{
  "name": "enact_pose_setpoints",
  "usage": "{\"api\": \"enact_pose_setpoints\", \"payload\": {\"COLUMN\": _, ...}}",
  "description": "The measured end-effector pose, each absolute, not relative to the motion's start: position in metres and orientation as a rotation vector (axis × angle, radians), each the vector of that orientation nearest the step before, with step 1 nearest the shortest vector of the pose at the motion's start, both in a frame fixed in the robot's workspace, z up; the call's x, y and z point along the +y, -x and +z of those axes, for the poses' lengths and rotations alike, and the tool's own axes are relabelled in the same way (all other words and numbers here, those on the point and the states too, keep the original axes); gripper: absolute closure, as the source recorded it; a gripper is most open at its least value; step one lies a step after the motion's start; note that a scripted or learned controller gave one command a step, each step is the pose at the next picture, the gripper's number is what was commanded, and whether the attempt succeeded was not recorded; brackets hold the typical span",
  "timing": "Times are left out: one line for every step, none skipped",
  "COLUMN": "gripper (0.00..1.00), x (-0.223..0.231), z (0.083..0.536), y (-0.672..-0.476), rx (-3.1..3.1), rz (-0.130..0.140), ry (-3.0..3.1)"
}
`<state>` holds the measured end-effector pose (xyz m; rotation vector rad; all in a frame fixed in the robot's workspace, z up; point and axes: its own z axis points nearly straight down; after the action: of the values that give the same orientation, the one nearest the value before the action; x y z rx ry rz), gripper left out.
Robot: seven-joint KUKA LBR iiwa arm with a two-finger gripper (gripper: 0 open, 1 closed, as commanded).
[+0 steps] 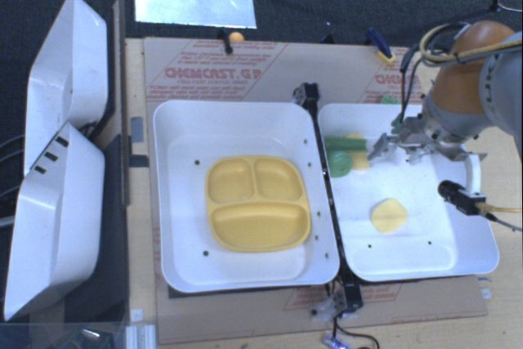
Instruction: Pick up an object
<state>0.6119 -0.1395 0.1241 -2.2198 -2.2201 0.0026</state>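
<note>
While a pale yellow piece (389,215) lies loose on the right bin (425,257) floor, my claw (400,147) hangs above and behind it, nothing between its fingers; their spread I cannot tell. Green item (343,153) sits against the divider. Left bin (180,200) holds 1 yellow 3-compartment tray (257,203).

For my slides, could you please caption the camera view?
Arm's tool over the right bin, near a green item and a yellow piece; yellow tray in the left bin.

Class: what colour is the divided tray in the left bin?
Pale yellow tray, seen in the camera view.
</note>
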Motion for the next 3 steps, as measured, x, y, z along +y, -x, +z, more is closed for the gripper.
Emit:
{"api": "enact_pose_setpoints", "payload": {"gripper": 1.0, "x": -0.14, "z": 0.137, "y": -0.613, "rx": -2.223, "rz": -0.002, "ry": 2.223}}
{"api": "enact_pose_setpoints", "payload": {"gripper": 1.0, "x": -0.146, "z": 0.186, "y": -0.621, "rx": -2.225, "rz": -0.005, "ry": 2.224}}
{"api": "enact_pose_setpoints", "payload": {"gripper": 1.0, "x": -0.147, "z": 0.232, "y": -0.614, "rx": -2.224, "rz": -0.004, "ry": 2.224}}
